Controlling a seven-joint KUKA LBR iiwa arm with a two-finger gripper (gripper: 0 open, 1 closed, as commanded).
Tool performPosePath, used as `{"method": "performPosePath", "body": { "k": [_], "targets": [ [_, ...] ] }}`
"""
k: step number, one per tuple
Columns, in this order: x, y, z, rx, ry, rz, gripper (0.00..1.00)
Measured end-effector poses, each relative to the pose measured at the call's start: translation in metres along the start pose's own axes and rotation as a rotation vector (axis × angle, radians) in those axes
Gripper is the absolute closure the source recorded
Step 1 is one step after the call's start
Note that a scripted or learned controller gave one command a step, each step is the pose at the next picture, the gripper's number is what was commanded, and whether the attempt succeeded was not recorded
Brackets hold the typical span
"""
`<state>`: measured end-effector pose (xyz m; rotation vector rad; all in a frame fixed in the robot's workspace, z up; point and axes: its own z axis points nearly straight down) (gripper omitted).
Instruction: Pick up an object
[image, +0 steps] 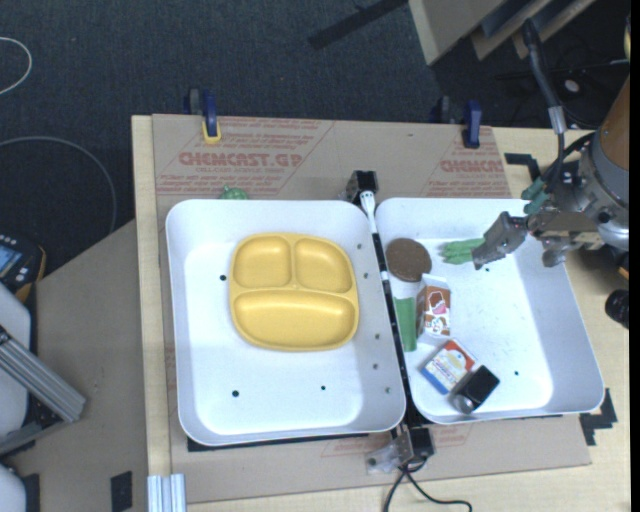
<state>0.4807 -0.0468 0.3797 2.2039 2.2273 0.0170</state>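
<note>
My gripper (525, 247) hangs over the upper right part of the right bin (560, 330), its fingers (497, 242) spread open with only white bin floor between them. A small green item (458, 250) lies just left of the left fingertip; whether they touch I cannot tell. Further left in that bin are a brown round disc (407, 259), a green tube (405, 318) along the left wall, and a brown-and-white packet (434, 309). A blue-and-orange box (446, 364) and a black block (478, 388) lie near the front edge.
The left bin (200, 330) holds a yellow divided plate (295, 291). A black clip (362, 186) sits where the two bins meet at the back. Blue clamps (209, 113) pin the cardboard sheet at the rear edge.
</note>
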Motion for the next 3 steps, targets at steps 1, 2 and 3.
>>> {"method": "performPosePath", "body": {
  "k": [1, 2, 3],
  "targets": [
    [-0.004, 0.0, -0.005, 0.009, -0.003, 0.008, 1.0],
    [0.062, 0.001, -0.091, 0.001, 0.0, 0.002, 1.0],
    [0.145, 0.001, -0.086, 0.011, 0.0, 0.0, 1.0]
  ]
}}
